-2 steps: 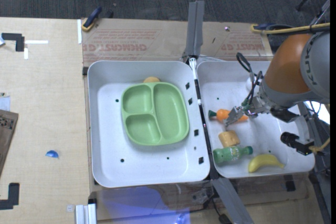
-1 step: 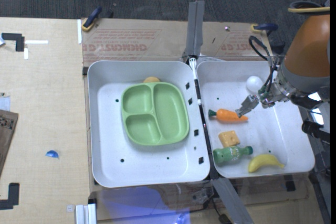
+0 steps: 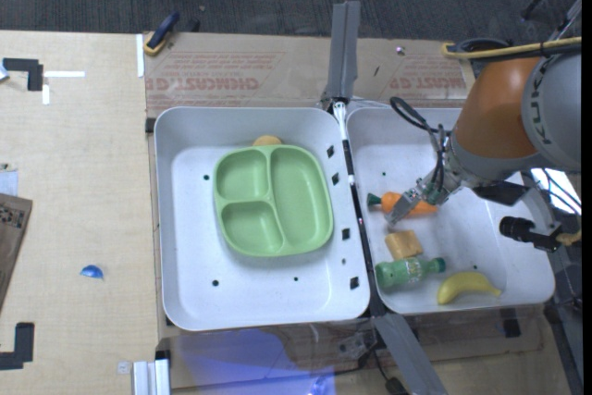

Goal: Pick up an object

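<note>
While my gripper [image 3: 407, 206] hangs low in the right bin [image 3: 518, 282], the carrot [image 3: 400, 202] lies right beneath it.

Since the fingertips sit over the carrot's middle, touching it or just above (I cannot tell which from this slant), the pick depends on how my fingers line up with its length. The carrot's long axis runs roughly left to right, green top toward the divider between the bins, orange body toward my wrist. How far my fingers are parted I cannot tell, and nothing shows as gripped. Just beyond the carrot, toward the near wall, lie a tan bread piece [image 3: 403, 244], a green bottle [image 3: 411, 271] and a banana [image 3: 467, 288], all apart from my fingertips. The left bin [image 3: 185, 227] holds a green divided plate [image 3: 274, 200].
</note>
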Robot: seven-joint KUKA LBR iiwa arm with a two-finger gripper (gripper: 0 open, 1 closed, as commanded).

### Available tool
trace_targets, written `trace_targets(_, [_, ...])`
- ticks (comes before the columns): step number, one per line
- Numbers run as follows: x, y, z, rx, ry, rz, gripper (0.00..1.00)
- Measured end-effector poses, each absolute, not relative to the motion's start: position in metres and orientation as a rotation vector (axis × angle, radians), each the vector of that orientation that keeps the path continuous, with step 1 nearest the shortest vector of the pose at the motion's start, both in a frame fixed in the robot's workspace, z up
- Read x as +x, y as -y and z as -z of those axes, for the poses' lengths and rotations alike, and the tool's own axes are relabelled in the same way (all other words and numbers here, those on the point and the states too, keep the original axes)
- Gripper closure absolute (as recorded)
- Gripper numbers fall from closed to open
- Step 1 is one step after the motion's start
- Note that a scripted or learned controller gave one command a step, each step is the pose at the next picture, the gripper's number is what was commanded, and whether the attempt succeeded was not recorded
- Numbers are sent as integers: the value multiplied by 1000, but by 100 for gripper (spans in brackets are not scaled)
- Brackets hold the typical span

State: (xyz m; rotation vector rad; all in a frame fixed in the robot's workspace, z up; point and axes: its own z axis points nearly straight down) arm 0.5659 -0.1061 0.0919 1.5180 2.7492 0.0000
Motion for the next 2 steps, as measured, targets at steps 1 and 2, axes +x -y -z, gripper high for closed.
trace_targets(1, [566,107,-101,1523,-2745,0,100])
trace_targets(2, [538,87,-191,1535,-2740,1,100])
